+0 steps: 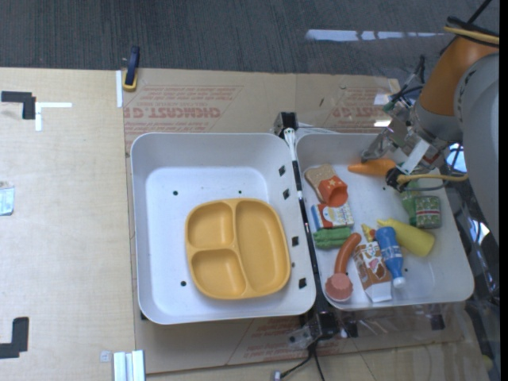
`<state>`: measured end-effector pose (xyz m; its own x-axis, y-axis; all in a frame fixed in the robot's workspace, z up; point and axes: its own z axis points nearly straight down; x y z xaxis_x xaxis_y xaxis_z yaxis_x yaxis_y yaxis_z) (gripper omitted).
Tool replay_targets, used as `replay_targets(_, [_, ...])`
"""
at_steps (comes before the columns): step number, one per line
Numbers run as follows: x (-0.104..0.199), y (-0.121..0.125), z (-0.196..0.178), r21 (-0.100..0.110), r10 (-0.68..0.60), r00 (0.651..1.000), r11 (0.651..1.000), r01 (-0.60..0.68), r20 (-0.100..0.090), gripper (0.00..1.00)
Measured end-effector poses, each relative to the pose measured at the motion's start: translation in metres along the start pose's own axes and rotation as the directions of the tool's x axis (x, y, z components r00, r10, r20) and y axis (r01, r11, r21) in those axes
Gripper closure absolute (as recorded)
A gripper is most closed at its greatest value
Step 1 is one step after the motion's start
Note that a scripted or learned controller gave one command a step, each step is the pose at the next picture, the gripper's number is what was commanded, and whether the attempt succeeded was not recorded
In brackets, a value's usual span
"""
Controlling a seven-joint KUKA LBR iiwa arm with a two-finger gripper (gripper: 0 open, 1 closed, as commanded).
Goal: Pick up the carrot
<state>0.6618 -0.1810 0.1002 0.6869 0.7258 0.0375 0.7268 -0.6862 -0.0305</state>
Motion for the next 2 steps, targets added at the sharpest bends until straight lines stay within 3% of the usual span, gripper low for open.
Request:
replay_targets(1, [-0.0127,-0.013,0.0003,-0.011,0.096,0.995,0.995,-0.096,-0.01,0.0])
replay_targets(2, [-0.0177,-0.0127,-0.0067,-0.011,0.087,0.996,0.996,-0.087,0.008,1.0])
